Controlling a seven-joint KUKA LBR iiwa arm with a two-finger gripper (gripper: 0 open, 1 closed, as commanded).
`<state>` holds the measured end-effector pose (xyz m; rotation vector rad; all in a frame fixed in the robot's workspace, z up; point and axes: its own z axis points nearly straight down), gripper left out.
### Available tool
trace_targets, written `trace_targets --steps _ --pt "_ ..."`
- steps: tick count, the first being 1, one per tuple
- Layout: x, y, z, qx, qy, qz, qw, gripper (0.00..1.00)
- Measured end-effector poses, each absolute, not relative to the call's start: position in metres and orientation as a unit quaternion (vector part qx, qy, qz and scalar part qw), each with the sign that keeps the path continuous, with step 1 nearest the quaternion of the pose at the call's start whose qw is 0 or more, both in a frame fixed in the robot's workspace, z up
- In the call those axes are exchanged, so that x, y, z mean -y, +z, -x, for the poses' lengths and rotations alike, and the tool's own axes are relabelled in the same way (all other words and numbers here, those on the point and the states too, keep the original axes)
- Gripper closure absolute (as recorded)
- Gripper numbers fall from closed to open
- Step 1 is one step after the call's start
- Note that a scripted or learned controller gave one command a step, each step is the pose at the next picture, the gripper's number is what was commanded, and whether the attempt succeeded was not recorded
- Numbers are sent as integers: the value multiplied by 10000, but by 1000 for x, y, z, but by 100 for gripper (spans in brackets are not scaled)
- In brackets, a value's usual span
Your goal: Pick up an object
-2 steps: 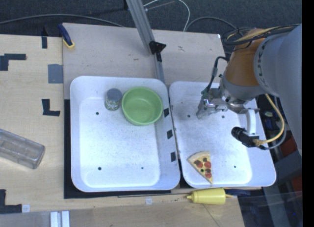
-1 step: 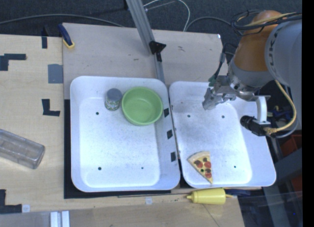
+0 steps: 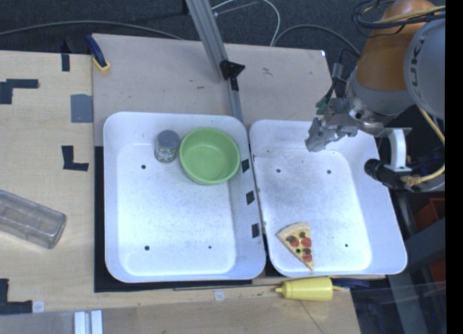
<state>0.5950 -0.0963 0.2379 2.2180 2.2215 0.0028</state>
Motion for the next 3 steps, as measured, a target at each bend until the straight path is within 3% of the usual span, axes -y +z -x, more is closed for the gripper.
trace_targets --steps 3 --pt "-45 239 -555 -7094 -7 -7048 -15 100"
